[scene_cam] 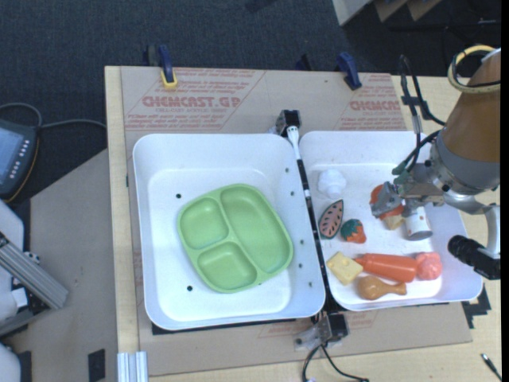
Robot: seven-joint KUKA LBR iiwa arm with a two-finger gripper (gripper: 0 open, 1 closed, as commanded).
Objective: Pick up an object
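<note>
Hovering low in the right bin (350,146), the gripper (395,205) touches toys.

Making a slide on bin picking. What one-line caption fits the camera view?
Arm's hand low in the right white bin of toy food; green three-compartment plastic plate in the left white bin.

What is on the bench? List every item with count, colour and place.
bins: 2, white, side by side on the bench
divided plate: 1, green, left bin
white lump: 1, right bin, far left corner
leaf-shaped slice: 1, brown and orange, right bin by the divider
strawberry: 1, red
cheese wedge: 1, yellow
carrot: 1, orange
drumstick: 1, tan
pink piece: 1
clamps: 2, blue, far edge
arm: 1, grey and orange
gripper: 1, over right bin
</note>
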